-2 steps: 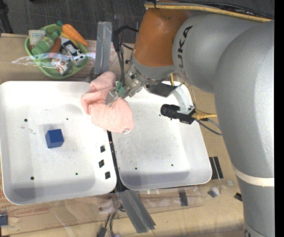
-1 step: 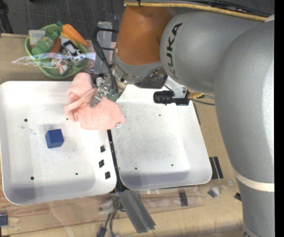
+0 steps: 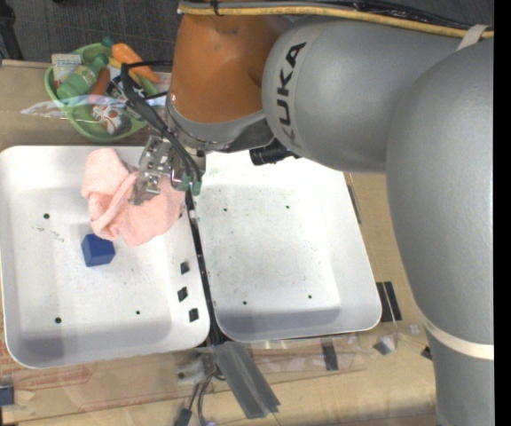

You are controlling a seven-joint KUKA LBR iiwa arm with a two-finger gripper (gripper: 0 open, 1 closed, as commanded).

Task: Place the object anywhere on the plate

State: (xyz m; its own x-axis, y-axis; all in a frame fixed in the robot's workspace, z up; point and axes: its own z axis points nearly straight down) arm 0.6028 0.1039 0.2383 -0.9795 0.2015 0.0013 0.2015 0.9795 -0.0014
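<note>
Gripper [image 3: 153,183] fingers pinch the pink cloth [image 3: 122,204] in the left bin [image 3: 25,327], near the blue block [image 3: 98,250].

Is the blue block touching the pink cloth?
Apart. The camera view shows a strip of white bin floor between the blue block and the lower edge of the pink cloth, in the left bin.
</note>
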